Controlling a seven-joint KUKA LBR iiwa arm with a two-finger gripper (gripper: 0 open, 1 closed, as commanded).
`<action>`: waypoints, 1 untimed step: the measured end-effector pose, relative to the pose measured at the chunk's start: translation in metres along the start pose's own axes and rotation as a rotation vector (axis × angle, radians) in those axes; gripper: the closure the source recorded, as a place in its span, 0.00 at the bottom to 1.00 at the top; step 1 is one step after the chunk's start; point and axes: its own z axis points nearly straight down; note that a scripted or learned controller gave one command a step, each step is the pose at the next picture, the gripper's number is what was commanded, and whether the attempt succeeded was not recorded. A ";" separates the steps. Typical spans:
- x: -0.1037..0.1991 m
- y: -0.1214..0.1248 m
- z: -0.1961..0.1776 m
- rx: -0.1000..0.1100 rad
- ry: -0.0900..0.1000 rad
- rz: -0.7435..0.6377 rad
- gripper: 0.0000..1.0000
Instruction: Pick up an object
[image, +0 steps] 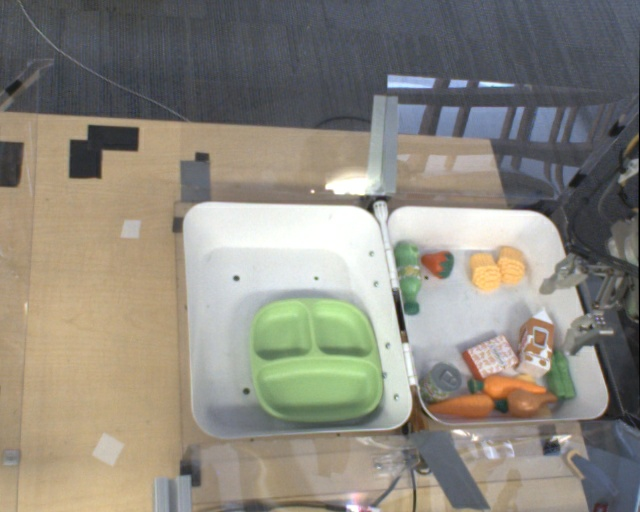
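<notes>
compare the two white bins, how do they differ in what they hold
The left bin holds one large thing, a green divided plate lying flat near its front. The right bin holds many small toy foods, among them a yellow corn piece, an orange carrot and a small carton, mostly crowded into its front right corner. The gripper hangs at the right bin's edge, away from the left bin. Both are shallow, white and round-cornered.
</notes>
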 end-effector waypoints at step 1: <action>0.003 -0.021 0.171 0.001 -0.003 -0.033 0.00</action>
